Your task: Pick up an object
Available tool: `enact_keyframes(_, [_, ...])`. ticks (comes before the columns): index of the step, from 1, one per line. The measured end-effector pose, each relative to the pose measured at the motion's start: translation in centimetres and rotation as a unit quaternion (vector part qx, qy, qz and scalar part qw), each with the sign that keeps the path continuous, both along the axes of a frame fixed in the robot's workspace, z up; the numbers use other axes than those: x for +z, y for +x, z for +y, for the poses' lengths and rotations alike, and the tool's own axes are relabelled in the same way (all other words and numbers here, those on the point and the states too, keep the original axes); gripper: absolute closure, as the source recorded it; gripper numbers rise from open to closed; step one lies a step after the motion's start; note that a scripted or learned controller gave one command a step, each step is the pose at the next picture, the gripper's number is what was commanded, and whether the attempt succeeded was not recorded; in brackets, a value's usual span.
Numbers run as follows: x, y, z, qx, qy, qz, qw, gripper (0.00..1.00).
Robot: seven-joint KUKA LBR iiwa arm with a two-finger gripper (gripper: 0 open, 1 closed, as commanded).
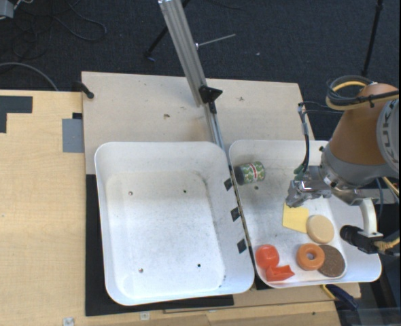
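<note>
1. The arm [363, 138] reaches in from the right side of the counter [153, 111], grey with its orange band up top, and it is low over the right bin [272, 151].
2. The hand [302, 190] sits at the middle of that bin, just above the yellow block [296, 218]; whether it is open or closed I cannot tell, as the metal parts blur together from up here.
3. Nothing shows between its tips, so I call nothing held.
4. Candidates, all in the right bin: the small green can [249, 172] lies on its side near the bin's left wall, toward the far edge.
5. The yellow block lies almost touching the hand, on the side toward the bin's near edge.
6. A tan round piece [321, 228] touches the block's right side.
7. Along the near edge sit an orange ring [311, 257], a brown disc [332, 261] partly under it, and a red piece [271, 262] at the near-left corner.
8. The left bin [163, 219] carries only specks.
9. The relation that matters: the yellow block is the nearest thing, just toward the near edge from the hand, so a short shift that way and a drop looks like the likeliest pick.
10. The can lies well apart to the left, its long axis running roughly left to right across the bin; a grip across that axis would suit it, in my judgement.
</note>
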State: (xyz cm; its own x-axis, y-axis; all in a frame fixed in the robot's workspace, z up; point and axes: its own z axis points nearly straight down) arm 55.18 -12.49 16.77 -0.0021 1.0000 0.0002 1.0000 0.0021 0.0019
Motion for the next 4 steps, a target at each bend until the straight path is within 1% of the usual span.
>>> enact_keyframes(1, [5.9,-0.7,-0.3,-0.001,-0.0004,-0.001,1.0,1.0])
enact_keyframes(2, [5.8,-0.7,-0.3,0.001,-0.0001,0.002,1.0,1.0])
enact_keyframes(4, [7.3,-1.7,11.1,0.002,0.0016,0.003,1.0,1.0])
